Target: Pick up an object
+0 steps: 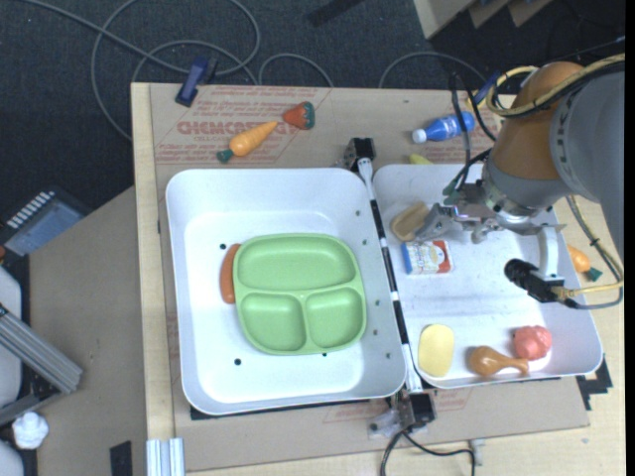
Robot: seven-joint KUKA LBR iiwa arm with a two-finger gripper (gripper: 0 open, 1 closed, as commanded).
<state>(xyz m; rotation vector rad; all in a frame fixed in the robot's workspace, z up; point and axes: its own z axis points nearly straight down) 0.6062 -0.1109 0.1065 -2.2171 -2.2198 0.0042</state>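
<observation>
Right bin [476, 296] has a tan lump [408, 222] by its left wall, with a red-and-white packet [428, 258] lying flat just below it. Along the front edge there's a pale yellow oval [436, 349], a tan gourd shape [495, 362] on its side and a pink lump [532, 341], all in a row.

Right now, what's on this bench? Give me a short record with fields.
Left bin: green divided tray, orange item tucked at its left edge
Right bin: tan piece, red-and-white packet, yellow piece, pink piece
Gripper: over the same bin, beside the tan piece
Outside bins: toy carrot, blue bottle
</observation>
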